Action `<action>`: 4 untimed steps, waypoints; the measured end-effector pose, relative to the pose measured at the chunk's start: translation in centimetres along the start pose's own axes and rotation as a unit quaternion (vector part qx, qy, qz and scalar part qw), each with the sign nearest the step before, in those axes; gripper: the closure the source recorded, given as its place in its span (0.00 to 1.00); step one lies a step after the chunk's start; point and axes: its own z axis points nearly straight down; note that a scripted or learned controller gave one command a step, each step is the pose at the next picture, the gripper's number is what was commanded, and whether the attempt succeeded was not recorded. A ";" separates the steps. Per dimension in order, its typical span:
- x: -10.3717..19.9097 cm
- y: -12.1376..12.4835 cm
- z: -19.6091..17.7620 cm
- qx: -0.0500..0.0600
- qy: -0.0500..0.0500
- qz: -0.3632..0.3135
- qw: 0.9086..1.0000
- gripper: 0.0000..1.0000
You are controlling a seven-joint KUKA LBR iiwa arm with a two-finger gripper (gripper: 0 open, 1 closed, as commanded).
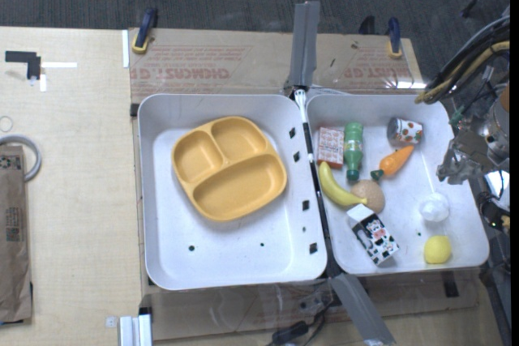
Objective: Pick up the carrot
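Note:
The carrot is orange with a small green top and lies at a slant in the upper middle of the right bin. It sits just below a small printed can. My gripper hangs over the right rim of that bin, to the right of the carrot and apart from it. Nothing shows between the gripper and the carrot.
In the right bin are also a red box, a green bottle, a banana, a tan round item, a black-and-white carton, a white lump and a lemon. A yellow divided plate lies in the left bin.

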 end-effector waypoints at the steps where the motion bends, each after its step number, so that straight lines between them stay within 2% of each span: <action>1: 0.0 0.0 0.0 0.000 0.000 0.000 1.000 0.00; 2: 6.0 6.2 12.1 -0.002 0.000 -0.102 0.995 0.00; 3: 6.0 6.2 12.1 -0.002 0.000 -0.102 0.995 0.00; 4: 13.6 4.4 2.1 -0.002 0.000 -0.126 0.992 0.00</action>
